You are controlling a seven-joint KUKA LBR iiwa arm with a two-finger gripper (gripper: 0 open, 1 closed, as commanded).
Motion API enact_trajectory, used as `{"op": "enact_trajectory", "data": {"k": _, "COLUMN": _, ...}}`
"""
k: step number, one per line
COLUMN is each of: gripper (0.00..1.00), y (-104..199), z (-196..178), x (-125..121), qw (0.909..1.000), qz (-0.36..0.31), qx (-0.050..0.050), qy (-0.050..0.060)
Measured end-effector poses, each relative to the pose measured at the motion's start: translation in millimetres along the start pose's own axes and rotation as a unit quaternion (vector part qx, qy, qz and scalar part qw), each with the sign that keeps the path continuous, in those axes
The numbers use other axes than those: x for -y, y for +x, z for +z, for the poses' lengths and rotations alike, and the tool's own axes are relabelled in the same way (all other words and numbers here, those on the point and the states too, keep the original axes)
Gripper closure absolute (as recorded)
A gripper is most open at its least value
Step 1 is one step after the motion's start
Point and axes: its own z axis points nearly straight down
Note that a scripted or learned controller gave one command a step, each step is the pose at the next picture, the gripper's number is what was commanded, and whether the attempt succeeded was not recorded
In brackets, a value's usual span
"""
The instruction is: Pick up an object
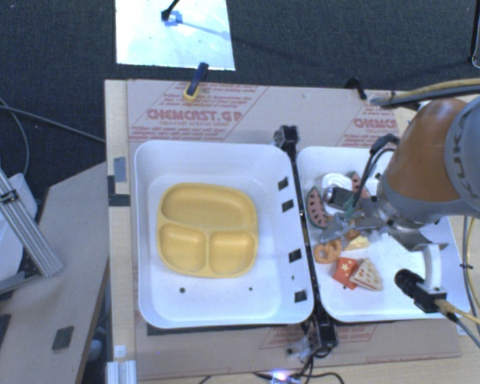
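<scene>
The right bin (384, 306) holds several toy food pieces. A watermelon slice (314, 206) lies near its left wall, with a brown pretzel (327, 252) below it. A yellow cheese wedge (357, 242) sits beside the pretzel, and a pizza slice (358, 274) lies nearer the front. A white and silver piece (334, 187) lies toward the back. My gripper (336, 228) hangs low over the middle of this cluster, between the watermelon and the pretzel, and hides what is beneath it.
The left bin (144, 214) carries a yellow divided plate (207, 229). A black clip rail (298, 222) runs between the two bins. My grey and orange arm (432, 166) covers the right bin's back right part.
</scene>
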Motion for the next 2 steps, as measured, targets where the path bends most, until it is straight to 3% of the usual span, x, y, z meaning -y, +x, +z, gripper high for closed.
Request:
{"op": "enact_trajectory", "data": {"k": 1, "gripper": 0.00, "y": 1, "z": -10, "x": 16, "qw": 1.0000, "qz": 0.003, "qx": 0.000, "qy": 0.002}}
{"op": "enact_trajectory", "data": {"k": 2, "gripper": 0.00, "y": 11, "z": -5, "x": 16, "qw": 1.0000, "qz": 0.002, "qx": 0.000, "qy": 0.002}}
